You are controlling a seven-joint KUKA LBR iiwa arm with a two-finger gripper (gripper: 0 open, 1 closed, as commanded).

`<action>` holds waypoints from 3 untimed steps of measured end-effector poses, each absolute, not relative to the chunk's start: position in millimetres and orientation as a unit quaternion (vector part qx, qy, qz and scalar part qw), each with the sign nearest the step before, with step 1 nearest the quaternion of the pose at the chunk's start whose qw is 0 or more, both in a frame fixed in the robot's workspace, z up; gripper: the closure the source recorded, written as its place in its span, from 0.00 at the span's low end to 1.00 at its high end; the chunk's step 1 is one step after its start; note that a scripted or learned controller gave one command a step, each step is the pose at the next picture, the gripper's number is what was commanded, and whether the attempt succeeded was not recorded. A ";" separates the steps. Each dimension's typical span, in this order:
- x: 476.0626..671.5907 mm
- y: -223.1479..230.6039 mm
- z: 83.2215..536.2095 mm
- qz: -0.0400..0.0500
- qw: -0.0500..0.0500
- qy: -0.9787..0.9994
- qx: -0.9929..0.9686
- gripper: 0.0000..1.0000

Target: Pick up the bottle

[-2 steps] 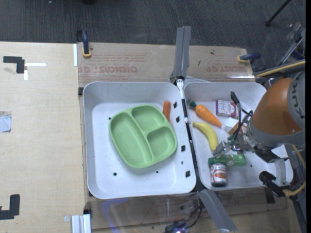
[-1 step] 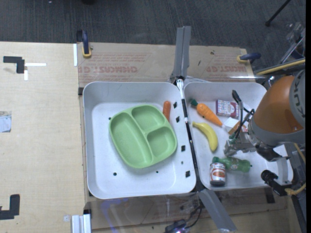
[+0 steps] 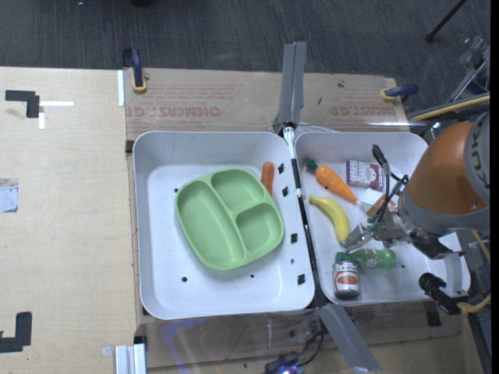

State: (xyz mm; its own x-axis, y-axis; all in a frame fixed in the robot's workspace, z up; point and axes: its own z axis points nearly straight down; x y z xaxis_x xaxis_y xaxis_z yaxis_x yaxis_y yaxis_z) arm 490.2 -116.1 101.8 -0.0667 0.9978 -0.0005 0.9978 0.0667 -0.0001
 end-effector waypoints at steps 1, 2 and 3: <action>477.0 -153.1 92.0 0.000 0.000 0.669 0.743 0.00; 478.4 -111.8 92.1 0.000 -0.001 0.554 0.832 0.00; 477.4 -96.3 92.0 0.000 0.000 0.699 0.715 0.00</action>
